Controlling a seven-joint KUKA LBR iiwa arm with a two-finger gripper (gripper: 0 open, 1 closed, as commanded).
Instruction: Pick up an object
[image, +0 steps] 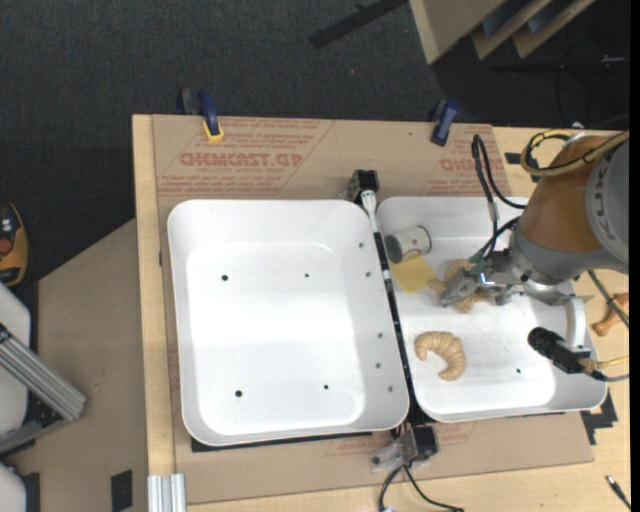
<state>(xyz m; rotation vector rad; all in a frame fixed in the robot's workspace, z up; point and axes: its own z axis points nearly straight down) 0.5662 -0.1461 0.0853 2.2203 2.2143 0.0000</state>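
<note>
In the right bin (500, 395) my gripper (458, 291) hangs low over the floor, left of the grey and orange arm (560, 225). A small tan object (462, 270) lies right against the gripper's upper side; the view does not show whether it is held. Just left of the gripper lies a pale yellow slab (412, 276). A small grey and white cylinder (411, 243) lies on its side behind the slab. A tan croissant-shaped piece (443, 353) rests nearer the front of the bin, below the gripper.
The left bin (200, 300) adjoins the right one along a shared middle rim (390, 300). Both stand on a brown board (250, 150) held by clamps at the back. A small orange thing (606, 320) sits outside the right bin's right wall.
</note>
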